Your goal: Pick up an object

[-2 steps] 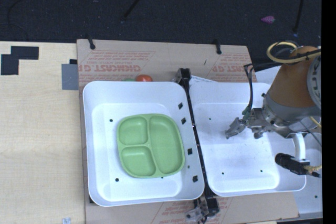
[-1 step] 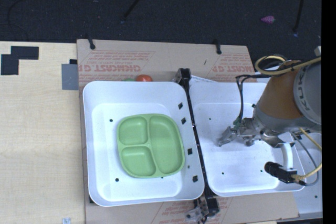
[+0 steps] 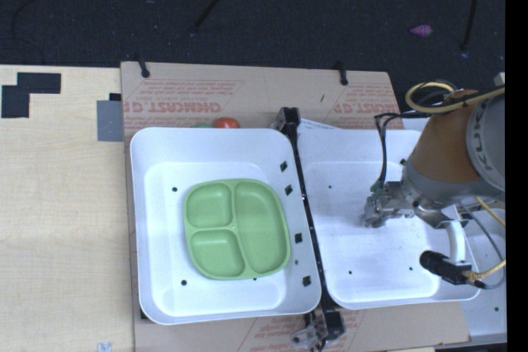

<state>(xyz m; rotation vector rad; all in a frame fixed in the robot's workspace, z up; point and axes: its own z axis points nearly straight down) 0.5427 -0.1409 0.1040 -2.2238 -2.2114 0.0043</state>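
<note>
Nothing picked up yet far as I can tell. Green divided plate sits flat in left bin, untouched, well apart from arm. Gripper down low over floor of right bin, nothing visible under it. Can't tell its state from this angle. Small red thing outside bins, behind left one. Whole grab left to do.
</note>
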